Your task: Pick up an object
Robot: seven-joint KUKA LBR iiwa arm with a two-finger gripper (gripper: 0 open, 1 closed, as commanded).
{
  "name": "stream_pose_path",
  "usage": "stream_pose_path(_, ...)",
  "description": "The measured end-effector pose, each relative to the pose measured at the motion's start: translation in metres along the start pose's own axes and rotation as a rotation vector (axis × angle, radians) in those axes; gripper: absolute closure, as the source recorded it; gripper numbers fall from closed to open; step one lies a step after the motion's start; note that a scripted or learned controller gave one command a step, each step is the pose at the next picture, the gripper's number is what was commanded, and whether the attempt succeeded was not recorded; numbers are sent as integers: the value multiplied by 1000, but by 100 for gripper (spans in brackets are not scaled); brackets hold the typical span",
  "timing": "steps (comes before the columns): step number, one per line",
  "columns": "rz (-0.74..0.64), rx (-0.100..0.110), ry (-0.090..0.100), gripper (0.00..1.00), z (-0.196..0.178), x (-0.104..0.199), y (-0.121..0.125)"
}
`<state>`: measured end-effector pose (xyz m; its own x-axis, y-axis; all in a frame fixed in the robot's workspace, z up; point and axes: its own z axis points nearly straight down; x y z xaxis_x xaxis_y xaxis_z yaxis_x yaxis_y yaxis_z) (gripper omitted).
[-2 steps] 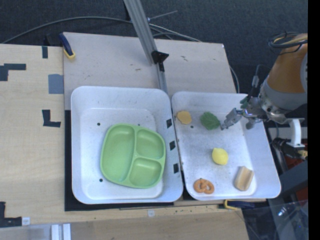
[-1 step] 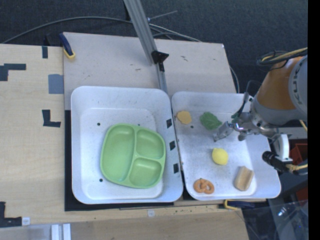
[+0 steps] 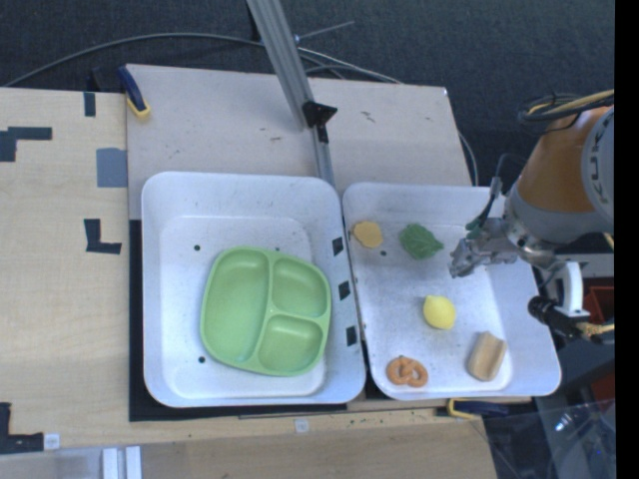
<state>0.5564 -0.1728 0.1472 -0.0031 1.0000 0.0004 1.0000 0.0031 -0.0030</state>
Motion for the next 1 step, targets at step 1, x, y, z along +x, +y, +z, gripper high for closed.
stream_pose_path(1, 1, -7, -2, 100, -54, 1, 11)
